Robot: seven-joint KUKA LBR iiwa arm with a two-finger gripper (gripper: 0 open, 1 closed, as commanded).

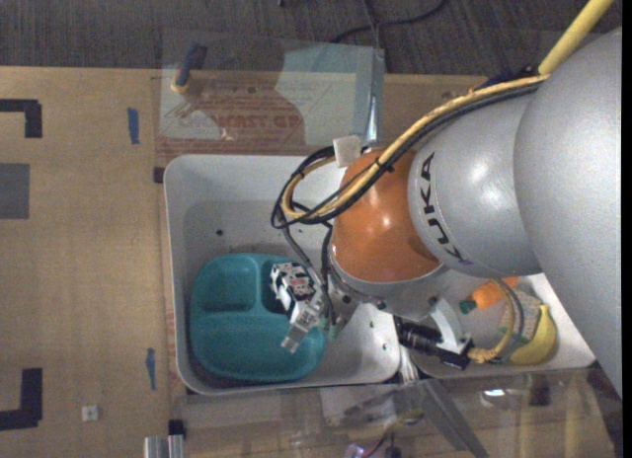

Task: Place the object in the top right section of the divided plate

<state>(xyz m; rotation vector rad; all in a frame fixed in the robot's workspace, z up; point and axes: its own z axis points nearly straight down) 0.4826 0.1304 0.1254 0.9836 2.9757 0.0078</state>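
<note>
Black-and-white patterned small object [287, 279] sits on the teal plastic divided plate [232, 328], at the plate's right-hand side in the camera view, in or at the edge of an upper right compartment; the exact section is hard to make out. The plate lies in the left shallow white bin [188, 209], toward its lower half. Just beside the object, down and to the right, the two-finger gripper [301, 326] hangs over the plate's right rim, its pale fingers [296, 330] pointing down-left. Whether the jaws are spread or pressed together I cannot tell, as the wrist blocks much of them. The grey arm with its orange band [380, 234] covers the bin's right part. In the right bin [573, 357], a yellow banana [538, 338] and an orange rounded item [486, 295] peek out beneath the arm
</note>
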